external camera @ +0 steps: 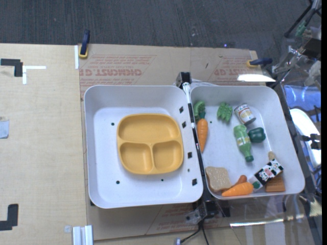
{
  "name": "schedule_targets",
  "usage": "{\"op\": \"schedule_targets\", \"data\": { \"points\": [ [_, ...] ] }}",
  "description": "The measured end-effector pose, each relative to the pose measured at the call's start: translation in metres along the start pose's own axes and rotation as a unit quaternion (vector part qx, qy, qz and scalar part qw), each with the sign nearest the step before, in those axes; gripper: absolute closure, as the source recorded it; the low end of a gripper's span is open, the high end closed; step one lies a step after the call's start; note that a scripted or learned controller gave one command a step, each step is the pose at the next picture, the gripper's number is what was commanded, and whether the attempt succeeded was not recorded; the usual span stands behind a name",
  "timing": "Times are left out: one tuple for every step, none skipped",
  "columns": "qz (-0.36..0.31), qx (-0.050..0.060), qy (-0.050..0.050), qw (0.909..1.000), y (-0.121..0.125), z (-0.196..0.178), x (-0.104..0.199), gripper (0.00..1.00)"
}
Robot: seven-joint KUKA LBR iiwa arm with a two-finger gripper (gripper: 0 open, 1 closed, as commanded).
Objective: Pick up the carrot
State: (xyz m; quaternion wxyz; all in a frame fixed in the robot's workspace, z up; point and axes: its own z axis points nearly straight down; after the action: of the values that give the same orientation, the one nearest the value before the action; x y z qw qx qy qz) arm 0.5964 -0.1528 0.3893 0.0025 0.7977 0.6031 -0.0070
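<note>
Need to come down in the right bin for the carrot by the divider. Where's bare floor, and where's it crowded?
Bare floor lies mid-bin, between the carrot, the green bottle and the bread slice. The near edge is crowded: bread, second carrot, cow-print carton.
</note>
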Motion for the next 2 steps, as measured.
{"op": "schedule_targets", "data": {
  "points": [
    [-0.002, 0.001, -0.002, 1.0, 0.0018, -0.0072, 0.0003, 1.0],
    [-0.002, 0.001, -0.002, 1.0, 0.0017, -0.007, 0.0003, 0.0]
  ]
}}
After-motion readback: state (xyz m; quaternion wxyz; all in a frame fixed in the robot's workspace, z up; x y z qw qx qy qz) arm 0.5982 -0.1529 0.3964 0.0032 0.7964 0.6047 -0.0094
